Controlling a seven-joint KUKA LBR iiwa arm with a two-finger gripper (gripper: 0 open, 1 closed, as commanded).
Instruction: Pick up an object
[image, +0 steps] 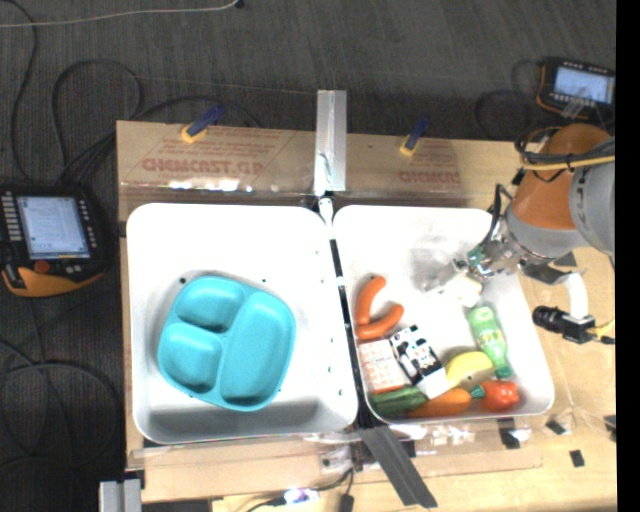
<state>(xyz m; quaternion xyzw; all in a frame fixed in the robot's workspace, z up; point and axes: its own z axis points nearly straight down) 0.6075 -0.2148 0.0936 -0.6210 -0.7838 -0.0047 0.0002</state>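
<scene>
Several objects lie crowded below and left of my gripper, the green bottle nearest, and whether it is clenched or released I cannot tell, so I could miss or catch two things because they touch.

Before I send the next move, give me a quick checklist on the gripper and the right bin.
1. Gripper over the right bin: ok, near its far right corner.
2. Finger state: cannot tell.
3. Object held: cannot tell, nothing seen in it.
4. Targets available: ok; green bottle, orange sausages and other items crowd the near end.
5. Teal divided plate out of the way: ok, in the left bin.
</scene>
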